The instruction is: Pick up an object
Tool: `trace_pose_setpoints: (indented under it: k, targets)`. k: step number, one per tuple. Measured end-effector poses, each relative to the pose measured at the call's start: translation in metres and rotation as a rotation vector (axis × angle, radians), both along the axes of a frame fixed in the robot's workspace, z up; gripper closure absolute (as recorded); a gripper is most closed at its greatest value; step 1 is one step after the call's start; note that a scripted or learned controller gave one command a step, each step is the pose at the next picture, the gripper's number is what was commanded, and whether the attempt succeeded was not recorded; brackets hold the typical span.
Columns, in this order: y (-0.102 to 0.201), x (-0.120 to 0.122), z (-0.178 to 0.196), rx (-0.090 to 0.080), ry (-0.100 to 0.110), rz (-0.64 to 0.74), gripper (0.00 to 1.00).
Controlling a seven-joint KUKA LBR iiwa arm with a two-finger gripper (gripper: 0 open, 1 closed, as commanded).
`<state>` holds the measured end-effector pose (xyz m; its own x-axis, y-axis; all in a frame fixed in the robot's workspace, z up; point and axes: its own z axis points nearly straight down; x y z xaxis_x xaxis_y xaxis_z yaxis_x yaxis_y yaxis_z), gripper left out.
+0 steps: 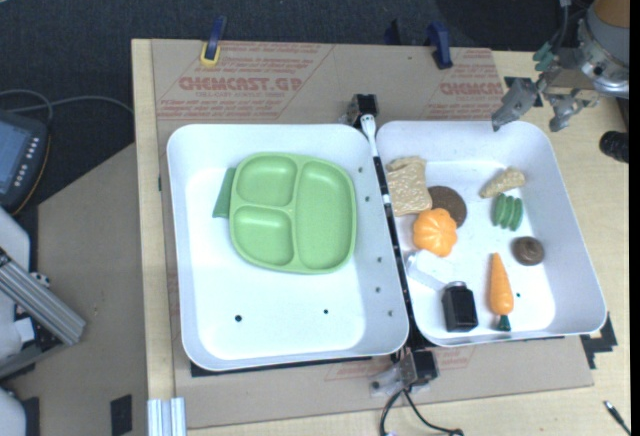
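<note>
Hovering above the far right corner of the right bin (573, 224), the gripper (533, 108) had nothing between its fingers, which were spread apart and pointing down; this looked like the approach step, with no object chosen yet. Well to the left of the fingers sat the left bin (200, 304), holding a green divided plate (294, 212). Every likely target lay nearer the camera than the fingers, in the right bin: a cracker (406, 183) and a brown disc (448, 203) to their left, an orange pumpkin (435, 231) beyond those, then a carrot (500, 286), a black box (459, 307), a pale biscuit (502, 182) almost directly below the fingers, a green pod (507, 212), and a small brown nut (527, 250). The next move probably called for descending over one item, the biscuit being closest, with the fingers straddling it before closing.
</note>
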<state>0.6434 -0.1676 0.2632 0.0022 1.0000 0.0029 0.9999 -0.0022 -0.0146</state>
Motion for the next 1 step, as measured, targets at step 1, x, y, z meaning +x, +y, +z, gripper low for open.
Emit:
trace_pose_setpoints:
  k: [1]
  targets:
    - [0.0005,0.0022,0.0086,-0.003,-0.014,0.003,0.0]
